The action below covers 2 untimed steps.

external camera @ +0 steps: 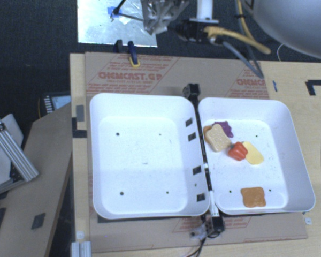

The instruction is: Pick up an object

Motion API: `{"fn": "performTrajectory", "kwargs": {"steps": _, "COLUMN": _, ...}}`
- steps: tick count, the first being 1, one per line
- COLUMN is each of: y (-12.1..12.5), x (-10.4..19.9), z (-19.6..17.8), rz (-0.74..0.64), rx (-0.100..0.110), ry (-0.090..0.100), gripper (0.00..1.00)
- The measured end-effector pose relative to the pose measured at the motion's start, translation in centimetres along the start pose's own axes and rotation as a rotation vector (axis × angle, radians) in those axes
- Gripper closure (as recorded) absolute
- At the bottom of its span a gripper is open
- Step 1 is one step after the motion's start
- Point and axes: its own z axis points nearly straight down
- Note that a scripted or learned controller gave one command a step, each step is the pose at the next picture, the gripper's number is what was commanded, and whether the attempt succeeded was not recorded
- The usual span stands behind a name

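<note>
Objects for picking all lie in the right bin (297,159), well below and somewhat right of the gripper (159,16), which hangs at the top of the frame beyond the bench's far edge. Nearest the camera, and farthest from the gripper, a flat brown biscuit-like piece (253,196) sits alone close to the bin's front wall. It has free space all round, so I judge it the easiest to approach. Closer to the gripper is a loose cluster: a yellow piece (253,153) touching a red one (237,151), then a tan slice (218,137) that partly covers a purple piece (224,128). These are packed tightly — probably tumbled together — so a grasp there risks nudging a neighbour.

The left bin (99,159) lies almost straight below the gripper, joined to the right bin by a row of dark clips (192,138) along the shared wall. Both rest on a printed cardboard sheet (129,76), seemingly to keep them level on the bench.

At the far end, the gripper is poised high and clear of both bins, apparently parked so the camera gets an unobstructed look. It shows as a blurred metallic shape against a shiny plate (99,12), and I cannot tell how it is set. Nothing visibly hangs from it. The grey arm (294,9) is cut off by the frame's top and right, with yellow cables (238,36) trailing from it. The purple piece's full outline is hidden by the tan slice — its shape is hard to judge.
</note>
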Motion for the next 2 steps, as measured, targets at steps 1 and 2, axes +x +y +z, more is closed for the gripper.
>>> {"fn": "performTrajectory", "kwargs": {"steps": 1, "y": -6.9, "x": -0.2, "z": -1.2, "rz": 0.0, "rx": 0.002, "ry": 0.001, "gripper": 1.0}}
{"fn": "performTrajectory", "kwargs": {"steps": 2, "y": -15.5, "x": -3.8, "z": 1.8, "rz": 0.002, "rx": 0.004, "ry": 0.0, "gripper": 1.0}}
